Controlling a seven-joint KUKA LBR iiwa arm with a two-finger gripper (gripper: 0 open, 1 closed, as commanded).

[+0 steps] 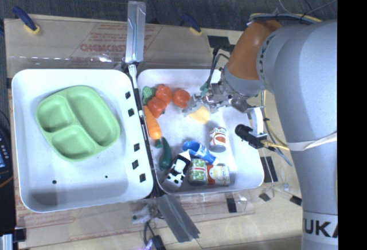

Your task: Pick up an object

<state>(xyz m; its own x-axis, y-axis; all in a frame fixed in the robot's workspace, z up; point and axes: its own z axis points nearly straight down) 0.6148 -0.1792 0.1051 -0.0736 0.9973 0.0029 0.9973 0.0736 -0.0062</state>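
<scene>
Low over the right bin (252,154), the hand (207,101) sits just above a pale yellow piece (200,114), close to the bin's far edge and a little toward its middle. Whether its fingers are apart or together I cannot tell; the metal parts blur into one another against the white floor, and nothing is plainly seen between them.

That yellow piece looks like the nearest candidate for the pick, though the task names none. It lies touching or almost touching the hand's tip, with an orange-red tomato (181,97) just beside it on the side toward the left bin (34,186), and a small can with a red label (217,138) just toward the near edge.

Risks, as I judge them:
- The yellow piece looks flat and low, so the fingers may slide over it or pinch only an edge, and it could drop as the arm rises.
- Closing slightly off-centre could nudge the tomato, which is round and would roll toward the carrot (152,127) by the divider.
- Coming down too far would press the tips against the bin floor.
- The can stands near enough that a sideways correction could tip it.

The green divided plate (77,122) in the left bin lies well apart and is not at risk.
</scene>
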